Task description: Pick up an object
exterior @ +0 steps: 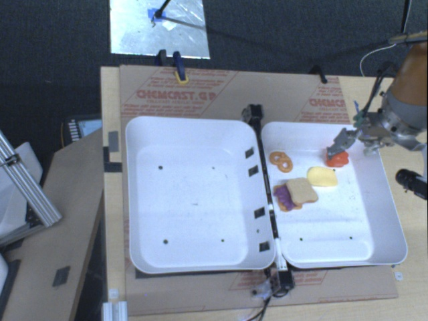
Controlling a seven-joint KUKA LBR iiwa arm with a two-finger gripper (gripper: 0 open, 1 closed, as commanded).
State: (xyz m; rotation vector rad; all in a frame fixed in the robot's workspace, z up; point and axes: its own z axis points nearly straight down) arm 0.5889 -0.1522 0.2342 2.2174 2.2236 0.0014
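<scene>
L to R. Left shallow white plastic bin [194, 199]: sits on the bench's brown cardboard sheet [200, 92] w/ red lettering; inside, a few small dark dots on the floor. Black clips [257, 186] run down the seam where it meets the right shallow white plastic bin [348, 246].

Right bin, all items in its far half:
- small orange pretzel-shaped ring piece [281, 160], near the bin's left edge, toward the far-left corner.
- toy sandwich, tan bread slice over purple layer [296, 194], nearer the left edge, just below and right of the pretzel, apart from it.
- pale yellow rounded lump [322, 176], just right of and above the sandwich, close to its corner; contact unclear.
- small red-orange object [338, 157], toward the far edge, just above the yellow lump, slightly right.

Grey two-finger gripper [342, 146] comes in from the bin's right edge, fingers angled down-left, tips right at/over the red-orange object. Finger spacing too blurred – can't tell if wide, narrow or gripping. Object seems to rest on the bin floor.
</scene>
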